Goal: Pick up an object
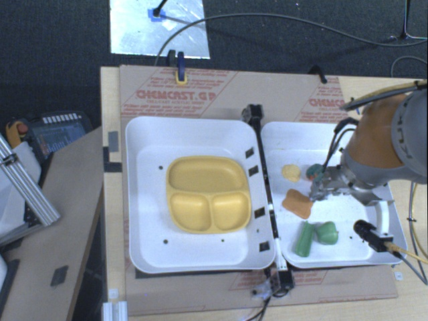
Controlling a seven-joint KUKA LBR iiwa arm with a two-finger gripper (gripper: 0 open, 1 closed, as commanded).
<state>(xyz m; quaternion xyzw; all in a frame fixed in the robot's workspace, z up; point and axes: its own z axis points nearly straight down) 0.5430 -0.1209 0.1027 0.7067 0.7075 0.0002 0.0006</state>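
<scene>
Left bin (144, 179) crowded by yellow tray (204, 194); right bin (294, 139) back open.

Two white bins (144, 199) hold a yellow divided tray (204, 194) on the left and, on the right, an orange block (297, 204), pale-yellow lump (291, 173) and green pieces (314, 236).

tray (204, 194) in left bin (144, 179); four objects in right bin (294, 142)
</scene>
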